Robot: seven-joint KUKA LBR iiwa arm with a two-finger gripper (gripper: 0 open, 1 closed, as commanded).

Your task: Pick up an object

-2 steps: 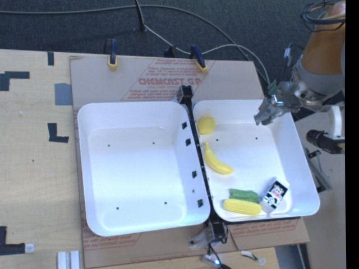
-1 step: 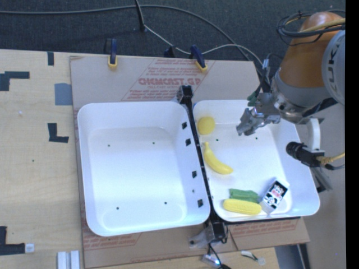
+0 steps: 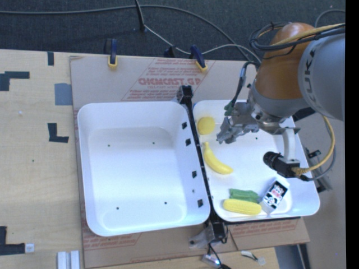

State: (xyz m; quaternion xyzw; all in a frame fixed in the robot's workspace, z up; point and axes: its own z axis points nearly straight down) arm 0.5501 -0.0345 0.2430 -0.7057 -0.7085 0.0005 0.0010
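The gripper (image 3: 229,132) is being held beside the lemon (image 3: 206,125), the banana (image 3: 216,161) lying lengthwise just below it; its finger spread cannot be told

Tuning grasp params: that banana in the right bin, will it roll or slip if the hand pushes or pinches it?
The banana looks like smooth moulded plastic, so probably stiff, light, and somewhat slippery under a pinch. Its curved shape lying flat suggests it would pivot or slide on the bin floor rather than roll. The hand sits just above it, near the round yellow fruit.
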